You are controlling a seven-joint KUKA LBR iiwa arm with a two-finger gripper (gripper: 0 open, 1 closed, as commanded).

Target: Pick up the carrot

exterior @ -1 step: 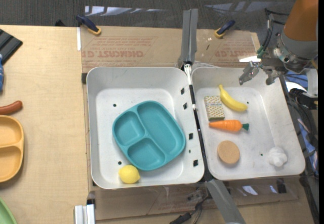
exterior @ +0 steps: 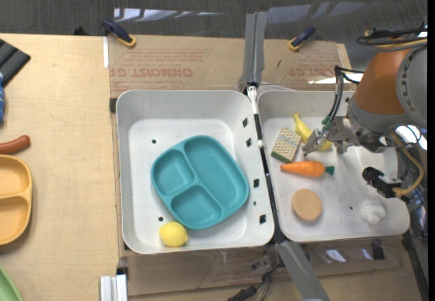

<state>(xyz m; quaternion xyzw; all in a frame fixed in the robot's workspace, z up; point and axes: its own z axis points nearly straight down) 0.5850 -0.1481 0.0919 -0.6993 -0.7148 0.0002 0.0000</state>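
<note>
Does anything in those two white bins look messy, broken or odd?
Nothing looks spilled or broken. The teal divided plate lies askew in the left bin, with a lemon beside it. The carrot lies flat below the hand.

Toy food and dishes across two white bins

Left bin (exterior: 129,157): teal divided plate (exterior: 198,181), yellow lemon (exterior: 173,234). Right bin (exterior: 340,228): banana (exterior: 302,128), cracker (exterior: 287,145), tan disc (exterior: 306,204). Frame's left edge (off the bins): orange tray (exterior: 13,201), sausage (exterior: 13,144).

Both white bins (exterior: 129,157) look like smooth plastic with a slight sheen. The teal divided plate (exterior: 198,181) at the left bin's centre is matt plastic. The carrot (exterior: 304,168) looks like smooth, faintly glossy toy plastic. At 12 o'clock lies brown printed cardboard (exterior: 177,65), dull and papery. The table (exterior: 58,109) looks like pale matt wood.
</note>
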